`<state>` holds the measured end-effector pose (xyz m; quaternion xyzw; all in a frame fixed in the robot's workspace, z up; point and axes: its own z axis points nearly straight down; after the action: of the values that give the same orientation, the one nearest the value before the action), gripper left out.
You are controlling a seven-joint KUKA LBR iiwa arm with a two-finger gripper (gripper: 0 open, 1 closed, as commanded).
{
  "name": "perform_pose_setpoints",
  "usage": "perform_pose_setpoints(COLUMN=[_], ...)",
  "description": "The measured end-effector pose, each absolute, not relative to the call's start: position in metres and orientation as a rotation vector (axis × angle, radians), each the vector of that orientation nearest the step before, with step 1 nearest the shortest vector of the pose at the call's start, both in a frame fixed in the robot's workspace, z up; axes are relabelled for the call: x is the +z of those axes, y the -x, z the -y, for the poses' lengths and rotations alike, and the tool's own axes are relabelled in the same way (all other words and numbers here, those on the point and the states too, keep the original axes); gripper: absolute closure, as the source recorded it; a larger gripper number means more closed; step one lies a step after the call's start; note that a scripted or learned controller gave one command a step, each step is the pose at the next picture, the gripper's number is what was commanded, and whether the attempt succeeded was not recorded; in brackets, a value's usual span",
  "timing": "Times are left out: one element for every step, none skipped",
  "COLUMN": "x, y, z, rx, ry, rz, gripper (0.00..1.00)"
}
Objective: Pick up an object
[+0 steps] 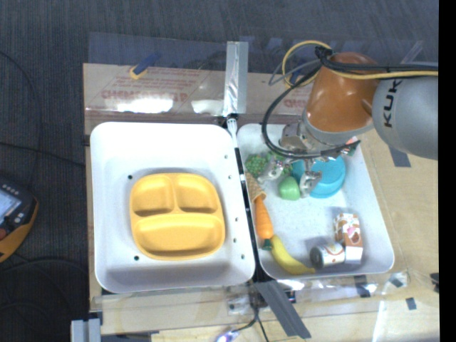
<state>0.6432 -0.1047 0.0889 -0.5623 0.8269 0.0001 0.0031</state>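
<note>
The grey arm (410, 112) comes in from the right, its orange band (340, 95) hanging over the far half of the right bin (374, 205). Below the band the pincer (293, 177) points down into that bin, its two fingers spread with a small green object (288, 188) low between their tips — whether the fingers actually touch it cannot be told, so it reads as lying on the bin floor. A blue cup (330, 177) sits just beside the pincer on the right, close to the bin's far right wall, and a green leafy piece (257, 164) lies just to the left, near the dividing rim.

Along the left wall of the right bin a carrot (263, 218) lies lengthwise, and a banana (286, 256) curves from its near end toward the front edge. In the near right corner a small carton (348, 229) and a can (328, 254) crowd together against the front rim. The middle of the bin floor — between carrot and carton — is bare white and gives the most open room.

The left bin (114, 155) holds a yellow divided tray (177, 215), set near its centre with bare floor on all sides. Both bins touch along their shared edge on the desk (417, 212).
</note>
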Motion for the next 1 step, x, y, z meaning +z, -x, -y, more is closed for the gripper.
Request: perform_pose_setpoints(x=[0.0900], y=[-0.5874], z=[0.1445], rx=[-0.007], ry=[1.679], rz=[-2.644], gripper=[0.00])
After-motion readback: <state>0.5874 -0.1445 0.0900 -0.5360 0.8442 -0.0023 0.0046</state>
